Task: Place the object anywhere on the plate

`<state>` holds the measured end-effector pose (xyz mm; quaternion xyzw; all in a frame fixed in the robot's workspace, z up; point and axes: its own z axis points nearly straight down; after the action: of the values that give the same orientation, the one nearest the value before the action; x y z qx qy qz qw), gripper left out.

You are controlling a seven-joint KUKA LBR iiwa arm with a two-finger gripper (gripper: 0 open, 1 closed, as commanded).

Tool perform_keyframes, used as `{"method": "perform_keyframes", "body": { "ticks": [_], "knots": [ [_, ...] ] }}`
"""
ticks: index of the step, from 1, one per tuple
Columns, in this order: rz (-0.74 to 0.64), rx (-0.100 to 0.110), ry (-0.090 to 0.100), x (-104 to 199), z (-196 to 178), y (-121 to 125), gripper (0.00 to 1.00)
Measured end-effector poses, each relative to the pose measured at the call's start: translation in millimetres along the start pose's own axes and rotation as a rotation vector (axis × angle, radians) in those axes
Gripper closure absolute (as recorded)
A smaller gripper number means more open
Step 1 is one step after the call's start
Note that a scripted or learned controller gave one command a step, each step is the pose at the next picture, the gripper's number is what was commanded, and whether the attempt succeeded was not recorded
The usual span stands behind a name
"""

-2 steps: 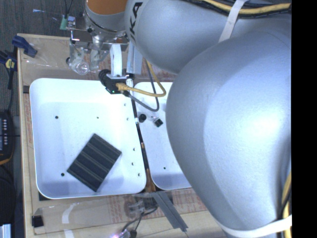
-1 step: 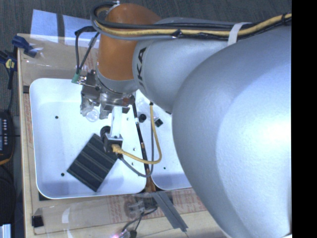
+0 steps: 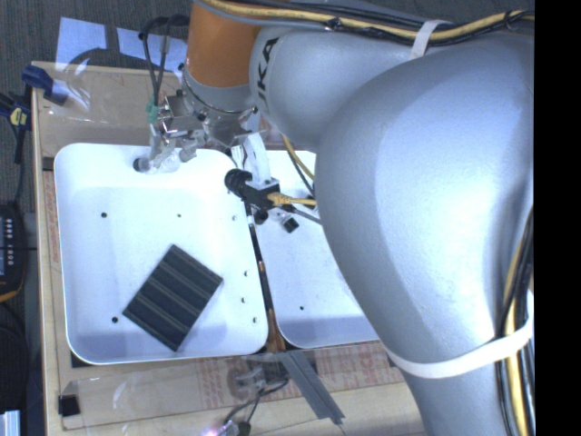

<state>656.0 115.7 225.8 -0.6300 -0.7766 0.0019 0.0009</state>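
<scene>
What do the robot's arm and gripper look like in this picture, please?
The arm is bulky, rounded and light grey, with an orange band above the wrist and dark lettering on the grey shell beside it. Black and yellow cables run along it, tied with white straps. The gripper is a small metallic assembly with wires.

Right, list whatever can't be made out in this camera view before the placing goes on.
- Right bin: mostly hidden behind the grey arm.
- Gripper at the left bin's top rim: small and cluttered, finger state unreadable, any object there unclear.
- Dark ribbed slab: whether it is the plate is uncertain.
</scene>
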Motion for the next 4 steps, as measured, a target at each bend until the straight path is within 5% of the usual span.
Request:
{"method": "perform_keyframes", "body": {
  "ticks": [1,2,3,4],
  "knots": [
    [0.112,-0.029,0.002,38,79,15,1.0],
    [-0.201,0.0,0.001,-17,34,-45,1.0],
    [0.082,-0.002,0.001,49,75,10,1.0],
    [-0.286,-0.003,-0.001,-46,33,-9,1.0]
  ]
}}
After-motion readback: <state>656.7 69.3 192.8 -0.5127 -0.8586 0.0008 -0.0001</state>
